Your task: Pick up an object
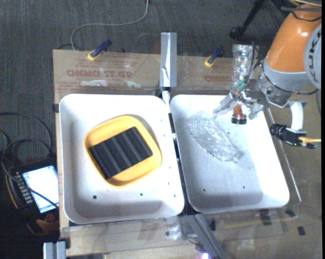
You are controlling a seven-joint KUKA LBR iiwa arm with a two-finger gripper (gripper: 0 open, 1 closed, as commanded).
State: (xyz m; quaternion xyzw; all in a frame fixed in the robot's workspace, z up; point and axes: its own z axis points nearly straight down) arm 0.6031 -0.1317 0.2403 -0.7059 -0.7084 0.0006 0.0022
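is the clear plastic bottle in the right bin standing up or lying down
Lying down: the clear bottle stretches flat across the right bin's floor, slanting from upper left to lower right.

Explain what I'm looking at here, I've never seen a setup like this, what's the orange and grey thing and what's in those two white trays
This is one camera fixed above a workbench, looking down at a slant. The orange and grey thing at the right is a robot arm; a program moves it, and its job is to pick up an object. Its grasping end, the tool, hangs over the far part of the right bin. I can't tell whether it grips anything. In that bin lies a clear, crinkled plastic object, perhaps a crushed bottle. The left bin holds a yellow tray-like object with a dark ribbed insert. Both bins sit on a wooden board fastened by clamps with blue handles.
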